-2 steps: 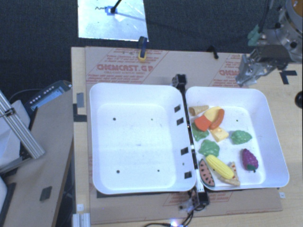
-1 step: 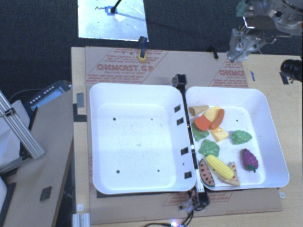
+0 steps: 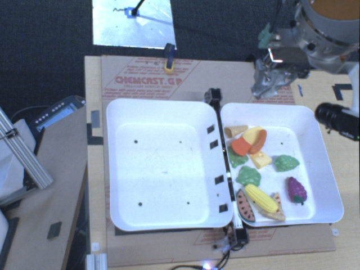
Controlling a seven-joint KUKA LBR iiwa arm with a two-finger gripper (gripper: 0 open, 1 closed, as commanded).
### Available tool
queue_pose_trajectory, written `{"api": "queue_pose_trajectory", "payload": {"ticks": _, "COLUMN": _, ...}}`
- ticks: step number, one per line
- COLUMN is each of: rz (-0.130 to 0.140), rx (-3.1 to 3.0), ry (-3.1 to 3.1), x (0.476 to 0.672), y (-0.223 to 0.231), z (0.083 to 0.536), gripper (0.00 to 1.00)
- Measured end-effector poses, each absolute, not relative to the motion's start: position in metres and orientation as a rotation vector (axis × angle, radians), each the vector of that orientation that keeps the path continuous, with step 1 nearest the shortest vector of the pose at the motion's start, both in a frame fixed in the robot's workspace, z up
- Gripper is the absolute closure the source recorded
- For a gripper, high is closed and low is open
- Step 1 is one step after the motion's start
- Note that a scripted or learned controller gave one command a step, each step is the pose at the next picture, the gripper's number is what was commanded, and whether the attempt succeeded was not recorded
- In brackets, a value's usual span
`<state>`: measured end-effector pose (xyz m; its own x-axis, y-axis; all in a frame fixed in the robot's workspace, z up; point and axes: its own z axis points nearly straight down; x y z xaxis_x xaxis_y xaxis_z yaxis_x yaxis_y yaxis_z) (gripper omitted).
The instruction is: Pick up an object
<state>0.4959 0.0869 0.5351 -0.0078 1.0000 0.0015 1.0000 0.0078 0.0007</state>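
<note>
Dark carpet floor (image 3: 45, 38) surrounds the cardboard-topped bench (image 3: 146, 77).

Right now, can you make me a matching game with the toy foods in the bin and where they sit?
Things:
1. purple toy grape bunch
2. yellow toy corn cob
3. tan toy ice-cream cone
4. red toy watermelon slice

Places:
A. far corner, beside the divider
B. near edge, against the divider
C. right side, apart from the pile
D. near edge, just right of the watermelon

Pairs: 1-C, 2-D, 3-A, 4-B
</note>
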Motion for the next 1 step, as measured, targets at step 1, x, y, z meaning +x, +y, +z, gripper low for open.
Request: {"api": "queue_pose_trajectory", "payload": {"ticks": 1, "rz": -0.003, "rx": -2.222, "ry": -2.224, "x": 0.5430, "y": 0.0924, "z": 0.5345, "gripper": 1.00}}
